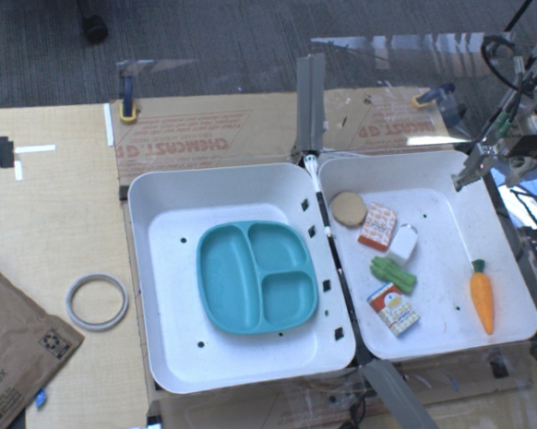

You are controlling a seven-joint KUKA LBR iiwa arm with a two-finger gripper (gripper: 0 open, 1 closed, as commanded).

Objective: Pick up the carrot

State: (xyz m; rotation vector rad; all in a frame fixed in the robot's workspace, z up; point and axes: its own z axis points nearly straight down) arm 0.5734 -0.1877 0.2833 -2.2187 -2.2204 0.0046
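The carrot (482, 301) is orange with a small green top. It lies flat on the floor of the right bin (444, 334), close to that bin's right wall. Its green end points toward the far side and its tip toward the front. Nothing touches it, and the nearest object is a small carton about a hand's width to its left.
Left of the carrot in the right bin lie a round tan piece (349, 209), a red and white box (378, 227), a white block (402, 242), a green vegetable (393, 274) and a small carton (393, 308). A teal divided plate (255, 277) fills the left bin. A tape roll (97, 300) lies on the bench.
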